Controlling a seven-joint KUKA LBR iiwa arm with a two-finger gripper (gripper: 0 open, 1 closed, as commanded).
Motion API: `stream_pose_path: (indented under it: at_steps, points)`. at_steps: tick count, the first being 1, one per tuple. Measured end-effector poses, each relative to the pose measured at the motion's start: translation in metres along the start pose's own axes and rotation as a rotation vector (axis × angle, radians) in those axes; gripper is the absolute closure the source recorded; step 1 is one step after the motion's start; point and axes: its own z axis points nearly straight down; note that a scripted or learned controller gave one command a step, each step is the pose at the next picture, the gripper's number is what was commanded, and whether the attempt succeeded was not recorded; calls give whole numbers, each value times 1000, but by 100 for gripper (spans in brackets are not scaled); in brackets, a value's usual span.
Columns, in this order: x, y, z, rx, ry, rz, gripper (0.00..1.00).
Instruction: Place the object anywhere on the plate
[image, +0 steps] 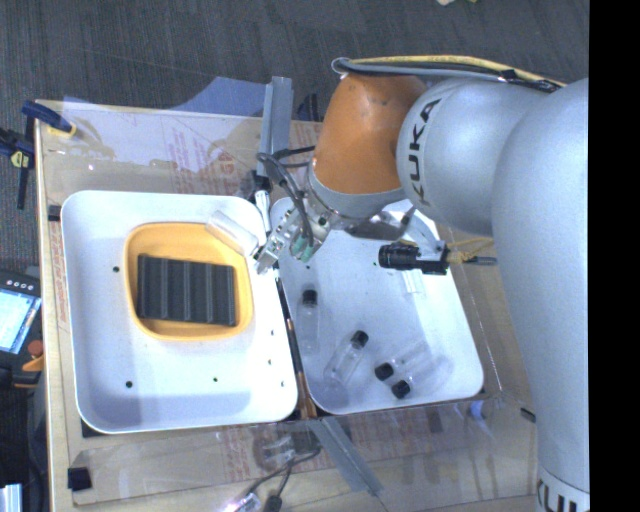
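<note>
The arm (480, 150) reads "KUKA" beside the yellow plate (190, 285).

I count 2 white bins (150, 400), 1 yellow plate (145, 240) w/ dark ribbed insert in left bin, approx 4 clear black-capped vials (350, 352) in right bin, 1 clear vial (232, 230) on plate's far edge.

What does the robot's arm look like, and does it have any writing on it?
The arm is big, round and shiny grey, like thick tubes joined together. Above its wrist sits a smooth orange band. Dark letters spelling KUKA run down the grey part beside the orange. A yellow and black cable lies along its top. At the end sits a small metal gripper with thin wires.
</note>
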Motion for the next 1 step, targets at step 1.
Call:
stream_pose_path:
  at_steps: [1]
  points:
    - [0,0,0,0,-1,1,0]
